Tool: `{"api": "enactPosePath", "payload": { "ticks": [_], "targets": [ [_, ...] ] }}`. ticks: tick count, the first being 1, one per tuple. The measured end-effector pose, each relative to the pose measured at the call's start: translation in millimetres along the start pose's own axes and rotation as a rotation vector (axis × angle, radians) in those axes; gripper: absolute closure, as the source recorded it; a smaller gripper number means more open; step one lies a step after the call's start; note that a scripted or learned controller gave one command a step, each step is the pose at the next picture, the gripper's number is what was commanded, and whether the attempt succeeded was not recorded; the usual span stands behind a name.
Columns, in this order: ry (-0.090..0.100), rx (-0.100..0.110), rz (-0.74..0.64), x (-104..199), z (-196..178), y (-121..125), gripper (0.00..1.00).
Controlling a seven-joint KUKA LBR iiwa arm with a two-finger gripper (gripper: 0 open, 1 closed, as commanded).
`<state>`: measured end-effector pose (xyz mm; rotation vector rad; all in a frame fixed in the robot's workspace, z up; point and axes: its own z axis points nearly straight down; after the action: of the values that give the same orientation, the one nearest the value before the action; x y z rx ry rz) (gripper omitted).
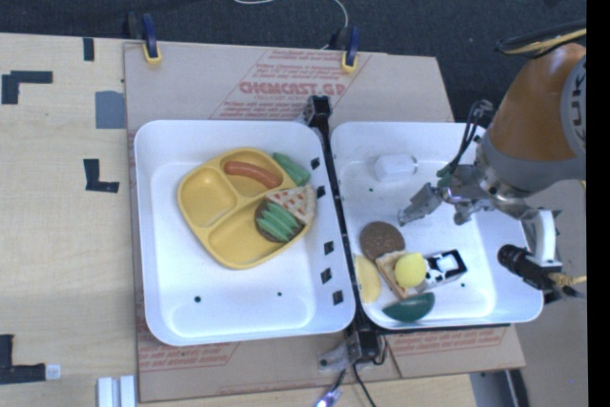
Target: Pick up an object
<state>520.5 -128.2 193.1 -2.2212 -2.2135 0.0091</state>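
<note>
You've got the gripper [440, 203] hanging over the right bin [477, 133], fingers spread apart w/ nothing between them. Nearest it is the white item [394, 166] just up-left; the other pickables are bunched near the front of that bin: brown disc [381, 237], yellow ball [411, 269], black-and-white piece [444, 266], dark green piece [411, 308], all touching or nearly so. Main risk, IMO: if you drop into that cluster, one finger lands on a neighbour and shoves the target away, or the ball rolls out of the pinch. The disc lies flat, so the fingers may just skid over it. The white item is pale on a white floor, so it's hard to judge its edges. The left bin [157, 234] holds a yellow tray [214, 234] w/ food pieces, well apart from the hand.
</note>
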Motion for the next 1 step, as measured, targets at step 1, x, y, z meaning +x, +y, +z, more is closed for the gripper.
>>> {"api": "enactPosePath", "payload": {
  "ticks": [1],
  "targets": [
    [0.000, -0.006, -0.002, -1.9, -59.4, -37.9, 0.00]
  ]
}}
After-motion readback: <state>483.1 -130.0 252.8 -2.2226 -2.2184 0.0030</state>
